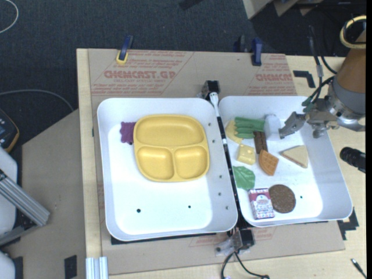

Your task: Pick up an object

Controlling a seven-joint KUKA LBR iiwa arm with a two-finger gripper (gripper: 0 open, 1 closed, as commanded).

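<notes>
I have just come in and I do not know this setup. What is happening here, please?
A grey robot arm reaches in from the right over the right bin, which holds small toy foods: a green piece, a brown cookie, a wedge of bread and a small red box, among others. Its gripper hovers near the bin's upper part and holds nothing visible. The left bin holds a yellow divided tray with a purple item beside it. Nothing is picked up yet.
</notes>
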